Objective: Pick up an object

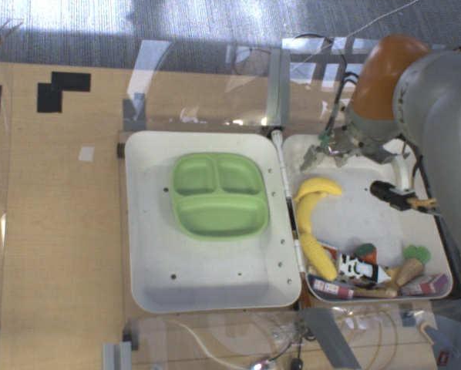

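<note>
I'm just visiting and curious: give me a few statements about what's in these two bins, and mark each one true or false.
1. The green divided plate lies in the left bin. True.
2. The banana lies in the right bin. True.
3. The banana rests on the green plate. False: it lies in the other bin, apart from the plate.
4. The arm's pincer is above the left bin. False: it is at the far end of the right bin.
5. A corn cob lies near the banana. True.
</note>
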Robot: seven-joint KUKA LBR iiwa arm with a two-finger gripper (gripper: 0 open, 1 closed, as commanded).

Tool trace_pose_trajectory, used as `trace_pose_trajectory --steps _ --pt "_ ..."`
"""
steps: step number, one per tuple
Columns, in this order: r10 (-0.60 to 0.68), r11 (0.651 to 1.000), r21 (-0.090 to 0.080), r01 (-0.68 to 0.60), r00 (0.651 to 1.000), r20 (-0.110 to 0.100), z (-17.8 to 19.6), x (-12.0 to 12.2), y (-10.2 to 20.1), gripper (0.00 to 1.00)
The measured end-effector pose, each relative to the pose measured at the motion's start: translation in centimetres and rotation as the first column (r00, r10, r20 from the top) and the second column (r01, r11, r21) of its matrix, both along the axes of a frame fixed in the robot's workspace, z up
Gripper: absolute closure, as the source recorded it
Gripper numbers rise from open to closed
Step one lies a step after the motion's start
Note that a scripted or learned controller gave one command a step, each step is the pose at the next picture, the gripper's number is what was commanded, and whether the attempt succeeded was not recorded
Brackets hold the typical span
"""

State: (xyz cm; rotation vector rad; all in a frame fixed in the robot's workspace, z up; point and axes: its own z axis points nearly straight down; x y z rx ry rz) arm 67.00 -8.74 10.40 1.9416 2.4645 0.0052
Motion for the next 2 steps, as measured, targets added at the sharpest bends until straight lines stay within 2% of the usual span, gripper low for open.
trace_pose_trajectory --steps 1,2 --pt "0.118 0.993 -0.002 -0.118 0.993 0.007 -1.4 -2.8 -1.9 0.00" --pt "0.180 0.984 -0.004 -0.180 0.984 0.011 -1.3 -5.8 -0.8 0.00"
